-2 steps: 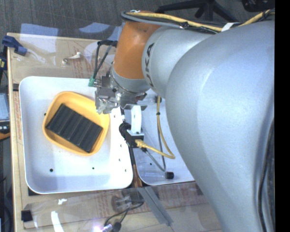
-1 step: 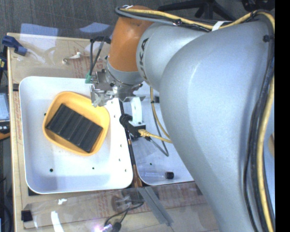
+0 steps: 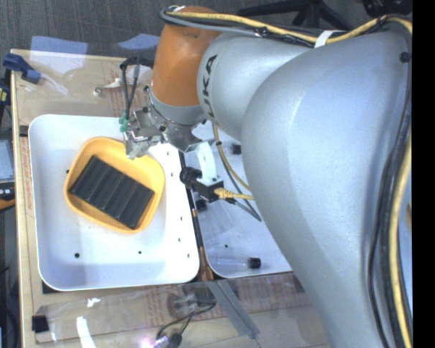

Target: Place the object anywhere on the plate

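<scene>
wooden counter (image 3: pixel 29 85) fills the frame, carrying two shallow white bins side by side. left bin (image 3: pixel 47 259) holds a yellow plate (image 3: pixel 80 172) at centre left of the frame, and a dark ridged rectangular object (image 3: pixel 112 191) lies flat on the plate, tilted diagonally. large grey arm (image 3: pixel 312 158) with an orange band (image 3: pixel 177 56) reaches in from the right; its end effector (image 3: pixel 136 140) sits at the plate's upper rim, just beside the object. whether it is open cannot be told.

Grey arm (image 3: pixel 326 158) reaching in from right, orange band (image 3: pixel 180 56) above wrist, claw (image 3: pixel 136 145) pointing down
</scene>
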You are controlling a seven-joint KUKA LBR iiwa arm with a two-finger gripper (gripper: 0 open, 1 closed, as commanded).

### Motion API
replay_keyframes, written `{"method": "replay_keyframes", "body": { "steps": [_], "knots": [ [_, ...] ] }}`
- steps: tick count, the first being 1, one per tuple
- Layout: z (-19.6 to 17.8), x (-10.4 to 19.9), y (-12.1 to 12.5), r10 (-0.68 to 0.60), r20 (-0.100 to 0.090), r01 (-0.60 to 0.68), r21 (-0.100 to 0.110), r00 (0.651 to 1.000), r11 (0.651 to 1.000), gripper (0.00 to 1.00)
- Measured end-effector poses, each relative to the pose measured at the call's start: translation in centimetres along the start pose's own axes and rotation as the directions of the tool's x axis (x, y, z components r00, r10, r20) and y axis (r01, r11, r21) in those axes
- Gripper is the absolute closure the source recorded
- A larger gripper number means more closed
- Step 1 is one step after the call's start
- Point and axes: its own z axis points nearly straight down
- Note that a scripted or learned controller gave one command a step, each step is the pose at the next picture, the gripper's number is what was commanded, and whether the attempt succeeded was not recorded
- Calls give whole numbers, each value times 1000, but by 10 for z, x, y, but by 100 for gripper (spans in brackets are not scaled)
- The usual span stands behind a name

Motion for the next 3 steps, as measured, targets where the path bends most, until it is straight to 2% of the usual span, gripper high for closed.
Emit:
{"method": "replay_keyframes", "body": {
  "steps": [1,2,3],
  "knots": [
    [1,44,-23,-173,-1,173,5,985,985,100],
    [1,44,-23,-173,0,173,5,985,985,0],
    [-3,-15,6,-406,2,406,0,914,914,0]
  ]
}}
